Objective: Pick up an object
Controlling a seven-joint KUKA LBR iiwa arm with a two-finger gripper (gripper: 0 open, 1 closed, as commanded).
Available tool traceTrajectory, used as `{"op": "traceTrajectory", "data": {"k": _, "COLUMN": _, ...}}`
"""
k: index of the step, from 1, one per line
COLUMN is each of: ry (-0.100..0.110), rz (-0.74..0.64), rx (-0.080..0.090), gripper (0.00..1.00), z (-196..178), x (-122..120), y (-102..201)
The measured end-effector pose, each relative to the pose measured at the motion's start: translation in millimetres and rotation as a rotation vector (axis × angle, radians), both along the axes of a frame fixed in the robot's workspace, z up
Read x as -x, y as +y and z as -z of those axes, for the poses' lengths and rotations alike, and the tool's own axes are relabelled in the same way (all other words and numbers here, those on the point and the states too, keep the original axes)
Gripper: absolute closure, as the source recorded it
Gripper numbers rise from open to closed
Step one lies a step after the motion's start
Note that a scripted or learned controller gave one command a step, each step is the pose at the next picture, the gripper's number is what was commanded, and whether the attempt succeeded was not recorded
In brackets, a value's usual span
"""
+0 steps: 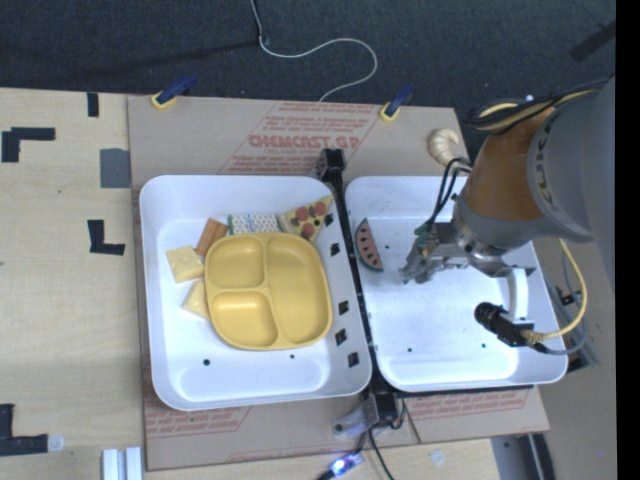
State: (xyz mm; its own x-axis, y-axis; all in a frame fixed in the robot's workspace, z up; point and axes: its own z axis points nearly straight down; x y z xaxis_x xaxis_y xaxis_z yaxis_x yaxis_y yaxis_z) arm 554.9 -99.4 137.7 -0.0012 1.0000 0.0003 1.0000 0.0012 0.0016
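**Tool down in the right bin, watermelon slice by the divider**

From here the grey arm (520, 183) with its orange band reaches in from the right and hangs over the right bin (450, 363). The tool (420, 266) sits low near the bin's middle, close to the white floor; whether its tips are spread or pressed together I cannot tell, and nothing shows between them.

A watermelon slice (369, 245) lies in the same bin against its left wall, just beside the divider. Its long axis runs up and down the view, with the curved edge bulging toward the tool. The slice is near the tool but apart from it.

In the left bin (160, 268) a yellow divided plate (268, 290) lies flat, with crackers (186, 264) and other small toy foods tucked around its upper and left edges.
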Motion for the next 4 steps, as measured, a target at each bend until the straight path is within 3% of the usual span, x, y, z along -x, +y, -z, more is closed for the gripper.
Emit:
{"op": "traceTrajectory", "data": {"k": 2, "ry": 0.000, "rz": -0.001, "rx": 0.000, "gripper": 1.00, "z": -88.7, "x": 1.1, "y": 2.6}}
{"op": "traceTrajectory", "data": {"k": 4, "ry": 0.002, "rz": -0.007, "rx": -0.002, "gripper": 1.00, "z": -99.1, "x": -37.2, "y": 117.7}}
